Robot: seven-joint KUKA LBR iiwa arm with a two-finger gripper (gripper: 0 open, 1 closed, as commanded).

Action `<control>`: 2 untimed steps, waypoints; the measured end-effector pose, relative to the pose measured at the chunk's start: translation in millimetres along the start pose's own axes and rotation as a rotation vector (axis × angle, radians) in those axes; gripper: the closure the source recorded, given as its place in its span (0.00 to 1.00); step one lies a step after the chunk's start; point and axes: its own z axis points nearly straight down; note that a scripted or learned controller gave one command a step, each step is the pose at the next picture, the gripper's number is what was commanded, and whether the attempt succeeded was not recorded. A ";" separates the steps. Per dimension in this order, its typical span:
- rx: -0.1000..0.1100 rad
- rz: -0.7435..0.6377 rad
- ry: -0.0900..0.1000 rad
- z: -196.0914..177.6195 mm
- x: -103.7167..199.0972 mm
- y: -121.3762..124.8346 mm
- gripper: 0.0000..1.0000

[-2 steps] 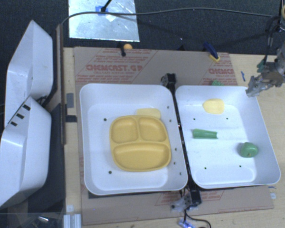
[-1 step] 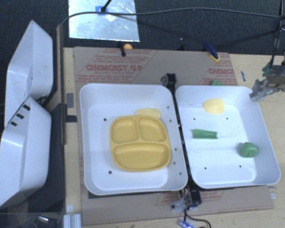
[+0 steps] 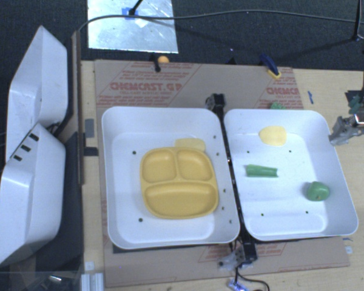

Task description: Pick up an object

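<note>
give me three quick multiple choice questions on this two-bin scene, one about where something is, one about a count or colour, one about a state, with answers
1. Where is the yellow divided tray?
A. in the left bin
B. in the right bin
C. on the cardboard outside both bins

2. How many green objects lie in the right bin?
A. none
B. two
C. five

3. What is the gripper doing?
A. lifting the tray
B. pressing on the green ball
C. sitting at the right bin's outer edge, touching none of the objects

Answers:
1 A, the tray rests on the floor of the left bin.
2 B, a long green piece and a round green object are there, beside a pale yellow disc.
3 C, it sits by the rim, apart from all three items.
</note>
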 end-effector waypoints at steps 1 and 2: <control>0.018 -0.048 0.003 147.2 45.8 -20.3 1.00; 0.007 -0.046 0.001 142.0 44.2 -18.3 0.00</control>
